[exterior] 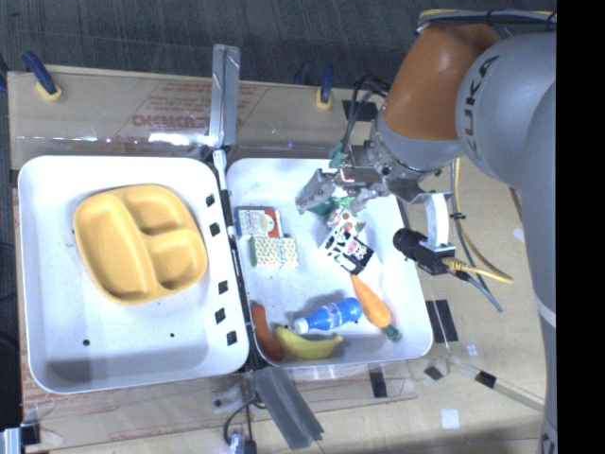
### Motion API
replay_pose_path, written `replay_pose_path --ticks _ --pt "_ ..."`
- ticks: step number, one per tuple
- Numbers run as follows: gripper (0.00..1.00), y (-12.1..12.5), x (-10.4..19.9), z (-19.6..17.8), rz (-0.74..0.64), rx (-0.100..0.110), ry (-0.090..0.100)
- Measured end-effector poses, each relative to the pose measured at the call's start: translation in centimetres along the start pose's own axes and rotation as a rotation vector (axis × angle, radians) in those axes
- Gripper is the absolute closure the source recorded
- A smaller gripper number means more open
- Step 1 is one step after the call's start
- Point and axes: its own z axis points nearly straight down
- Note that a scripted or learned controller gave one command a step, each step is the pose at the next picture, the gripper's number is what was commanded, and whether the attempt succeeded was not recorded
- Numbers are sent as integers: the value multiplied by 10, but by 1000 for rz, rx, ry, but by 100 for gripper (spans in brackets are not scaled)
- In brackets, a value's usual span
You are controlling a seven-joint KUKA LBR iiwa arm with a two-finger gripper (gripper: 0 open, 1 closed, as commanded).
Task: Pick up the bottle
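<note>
Dark carpet floor along the top. Light wood table, cardboard sheet at its far edge, blue clamps holding it.

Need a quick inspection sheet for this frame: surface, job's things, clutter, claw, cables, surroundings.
Surface: two white bins side by side, left bin, right bin.
Job's things: blue bottle lying on its side near the right bin's front edge, against the banana.
Clutter: carrot, two small cartons, patterned carton; yellow divided tray in the left bin.
Claw: claw over the right bin's far end, apart from the bottle.
Cables: yellow cable beside the arm.
Surroundings: blue clamps on the bench's far edge.
</note>
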Motion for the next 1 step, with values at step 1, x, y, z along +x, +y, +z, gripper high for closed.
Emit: replay_pose_path --ticks 1 --pt "0 -13 31 4 74 1 0"
